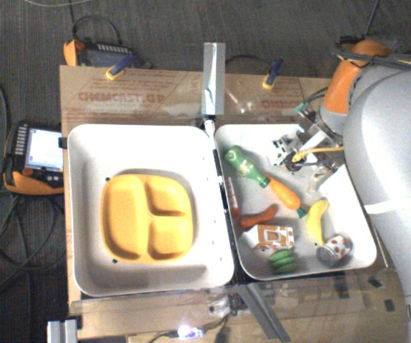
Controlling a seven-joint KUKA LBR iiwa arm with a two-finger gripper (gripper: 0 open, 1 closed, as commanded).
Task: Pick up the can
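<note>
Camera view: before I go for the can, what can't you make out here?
- Gripper: too small and cluttered to tell how it is set.
- Can: lying in the right bin's near corner; label too small to read.
- Box: print too blurred to read.

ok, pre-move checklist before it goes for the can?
1. Target located: small silver metal can with red-spotted label lies on its side in the right white bin's near right corner: ok.
2. Tool position: over the bin's far end, well away from the can: not ok.
3. Tool load: cannot tell.
4. Clearance at the can: yellow banana close beside it, bin wall on the other side: not ok.
5. Route from tool to can: orange carrot and the banana lie under it, low: ok.
</note>
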